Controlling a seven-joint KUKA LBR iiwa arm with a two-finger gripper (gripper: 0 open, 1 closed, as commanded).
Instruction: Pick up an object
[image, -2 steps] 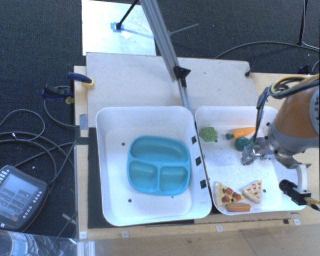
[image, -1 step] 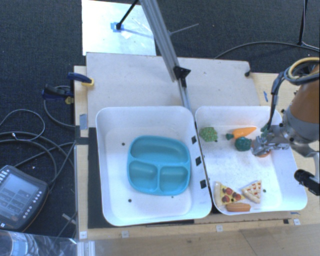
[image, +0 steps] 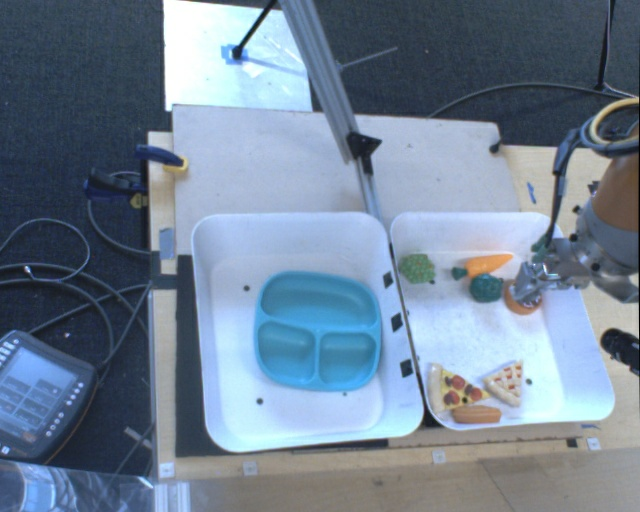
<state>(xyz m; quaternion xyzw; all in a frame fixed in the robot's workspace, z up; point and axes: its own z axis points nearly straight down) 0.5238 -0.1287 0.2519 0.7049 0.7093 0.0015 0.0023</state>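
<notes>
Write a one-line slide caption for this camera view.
Gripper poised over round orange toy in right white bin; blue three-compartment plastic tray lies in left bin.

No legible text, label, brand or number can be made out; the handheld pendant (image: 40, 393) at lower left is too blurred.

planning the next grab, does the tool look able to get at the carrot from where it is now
Probably yes. The tool hangs over the right bin, beside the carrot, which lies exposed on the bin floor. The dark green piece sits just below it and could crowd the approach.
</notes>
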